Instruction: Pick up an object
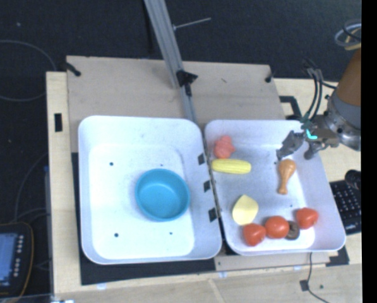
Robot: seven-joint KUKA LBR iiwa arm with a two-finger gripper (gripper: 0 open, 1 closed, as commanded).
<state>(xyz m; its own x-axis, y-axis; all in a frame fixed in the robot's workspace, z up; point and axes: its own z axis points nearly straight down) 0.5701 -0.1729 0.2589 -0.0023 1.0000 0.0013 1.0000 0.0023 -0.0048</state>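
We begin at the near edge of the table [62,276], where the two white bins sit side by side. In the right bin [324,235], nearest the front wall, we note a row of red tomato-like pieces [276,226] with a small dark object [292,232] touching them, and one further red piece [307,217] at the right end of the row. Just behind the row lies a pale yellow lump [244,209].

In the left bin [100,188] a blue bowl [162,194] stands upright, well apart from the bin's walls.

Further back in the right bin we record a drumstick [285,175], orange-brown. Its long axis runs near to far with a slight tilt; the thick end points toward the far side, the narrow end toward the front. To its left a yellow corn cob [231,166] lies crosswise, long axis left to right, and a pink piece [223,147] sits just behind the cob.

The hand [299,146] is above the right bin's far right part, just beyond the drumstick's thick end. Its two fingers stand apart, with nothing between them; whether they touch the drumstick we cannot tell. The arm [347,100] enters from the right.
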